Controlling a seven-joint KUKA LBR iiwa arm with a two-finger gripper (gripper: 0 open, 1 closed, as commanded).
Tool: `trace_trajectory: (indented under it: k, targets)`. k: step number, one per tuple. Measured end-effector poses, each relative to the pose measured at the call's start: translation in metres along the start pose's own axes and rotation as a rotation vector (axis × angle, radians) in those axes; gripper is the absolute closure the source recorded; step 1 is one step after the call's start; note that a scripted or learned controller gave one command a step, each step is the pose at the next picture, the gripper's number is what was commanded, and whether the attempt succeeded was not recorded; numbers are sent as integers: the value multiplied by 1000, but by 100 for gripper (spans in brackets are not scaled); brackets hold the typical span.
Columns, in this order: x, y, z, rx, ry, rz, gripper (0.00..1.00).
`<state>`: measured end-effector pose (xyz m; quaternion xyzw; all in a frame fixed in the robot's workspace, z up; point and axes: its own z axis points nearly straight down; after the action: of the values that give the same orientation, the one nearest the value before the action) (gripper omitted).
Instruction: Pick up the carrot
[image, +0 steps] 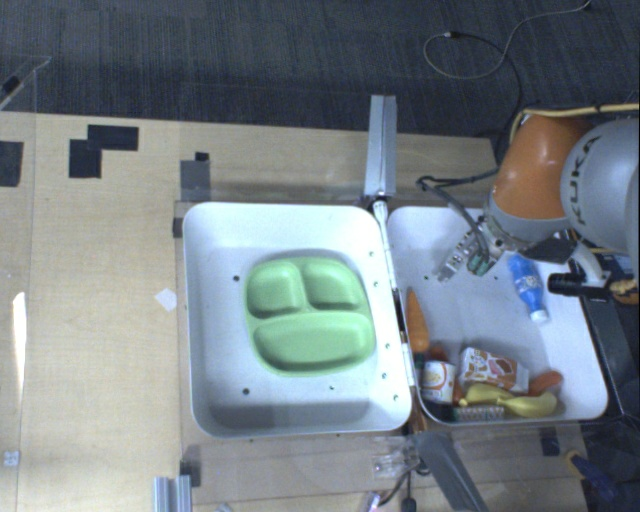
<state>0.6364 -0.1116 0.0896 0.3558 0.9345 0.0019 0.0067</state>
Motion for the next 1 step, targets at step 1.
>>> trace_trajectory:
  k: [1]
  targets:
    - [-25, 1, -2, 1, 2, 41, 100]
